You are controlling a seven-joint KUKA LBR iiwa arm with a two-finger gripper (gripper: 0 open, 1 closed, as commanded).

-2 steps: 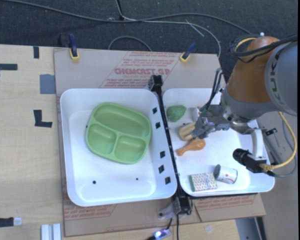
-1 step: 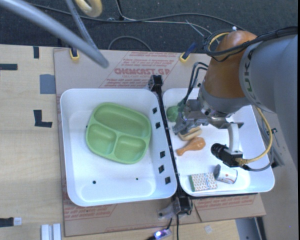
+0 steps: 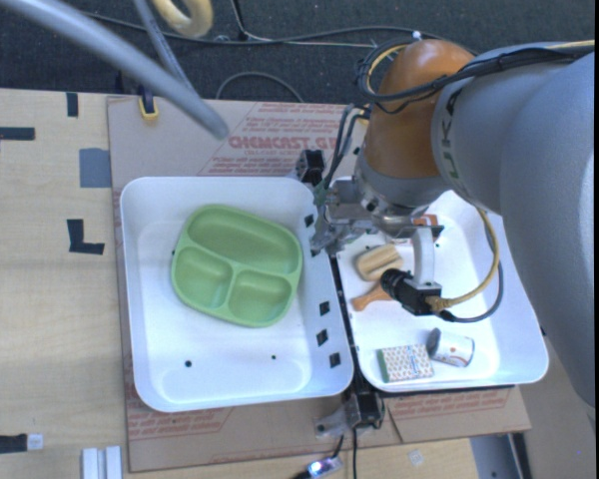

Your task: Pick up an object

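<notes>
Cardboard-topped bench, two white bins: the gripper [image 3: 379, 230] hangs low in the right bin [image 3: 499, 297] just above the tan wooden block [image 3: 376, 261], jaws hidden, so it should settle squarely astride that block before closing

Tray [image 3: 238, 265] in L bin [image 3: 140, 297]; block [image 3: 376, 260], card [image 3: 405, 363] in R bin [image 3: 514, 337].
</notes>
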